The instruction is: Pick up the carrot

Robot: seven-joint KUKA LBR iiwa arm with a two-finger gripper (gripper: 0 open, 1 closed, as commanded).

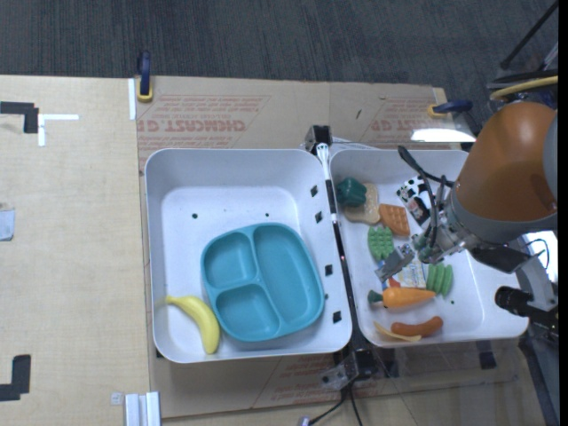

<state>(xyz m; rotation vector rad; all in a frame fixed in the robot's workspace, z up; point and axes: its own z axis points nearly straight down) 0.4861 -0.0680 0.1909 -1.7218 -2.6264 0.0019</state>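
The carrot [406, 298] is orange with a small green top pointing left. It lies on its side near the front of the right bin [479, 322]. My gripper [401, 263] hangs low over that bin, just above and behind the carrot, with the arm's orange band [515, 162] up to its right. The gripper's dark tip partly covers the toys under it. I see nothing held clear of the bin floor.
Around the carrot lie a brown sausage [417, 328], a green pod [438, 279], a green leafy piece [381, 241], an orange cracker [395, 219], a teal pepper [351, 190] and a black-and-white toy [411, 192]. The left bin [177, 193] holds a teal divided plate [262, 280] and a banana [201, 320].
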